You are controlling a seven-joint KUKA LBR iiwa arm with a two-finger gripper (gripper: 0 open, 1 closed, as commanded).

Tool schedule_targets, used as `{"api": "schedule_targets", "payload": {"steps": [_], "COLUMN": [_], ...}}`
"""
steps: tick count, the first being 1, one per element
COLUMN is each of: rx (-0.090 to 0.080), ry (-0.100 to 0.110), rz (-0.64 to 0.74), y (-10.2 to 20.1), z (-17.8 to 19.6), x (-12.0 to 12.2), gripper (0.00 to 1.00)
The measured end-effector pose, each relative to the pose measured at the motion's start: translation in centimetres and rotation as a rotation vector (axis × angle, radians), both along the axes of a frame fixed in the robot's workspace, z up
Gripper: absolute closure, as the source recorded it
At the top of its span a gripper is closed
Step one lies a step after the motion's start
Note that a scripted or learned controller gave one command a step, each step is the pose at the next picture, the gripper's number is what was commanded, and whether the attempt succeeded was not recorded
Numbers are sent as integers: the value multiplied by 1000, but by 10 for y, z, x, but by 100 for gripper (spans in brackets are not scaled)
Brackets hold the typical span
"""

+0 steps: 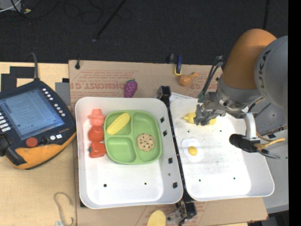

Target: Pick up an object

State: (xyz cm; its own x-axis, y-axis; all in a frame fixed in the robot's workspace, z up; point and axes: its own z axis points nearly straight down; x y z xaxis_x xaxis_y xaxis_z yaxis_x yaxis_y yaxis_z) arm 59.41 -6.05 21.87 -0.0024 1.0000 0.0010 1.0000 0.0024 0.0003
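My gripper (201,117) is down at the far left of the right bin (235,182), right over a small yellow object (190,118) whose ends stick out on both sides of it. A toy fried egg (192,150) lies a little nearer the front of the same bin. In the left bin (122,187), a green divided plate (123,152) carries a yellow corn cob (117,123) and a cookie (146,142). Red and pink toy pieces (96,133) lie to the left of the plate.
Behind the bins on the cardboard lie a purple grape bunch (130,87) and an orange-brown toy (188,78). A teach pendant (30,121) rests on the bench at the left. A yellow object (156,217) sits at the front edge, between the bins.
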Motion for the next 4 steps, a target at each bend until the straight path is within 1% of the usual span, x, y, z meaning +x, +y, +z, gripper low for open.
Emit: {"api": "schedule_targets", "payload": {"steps": [1, 2, 3, 4], "rx": [0, -1, -1, -2], "ry": [0, 1, 3, 4], "rz": [-1, -1, -3, -4], "y": [30, 23, 27, 16], "z": [16, 18, 18, 1], "x": [24, 32, 28, 30], "gripper": [100, 100, 100, 100]}}
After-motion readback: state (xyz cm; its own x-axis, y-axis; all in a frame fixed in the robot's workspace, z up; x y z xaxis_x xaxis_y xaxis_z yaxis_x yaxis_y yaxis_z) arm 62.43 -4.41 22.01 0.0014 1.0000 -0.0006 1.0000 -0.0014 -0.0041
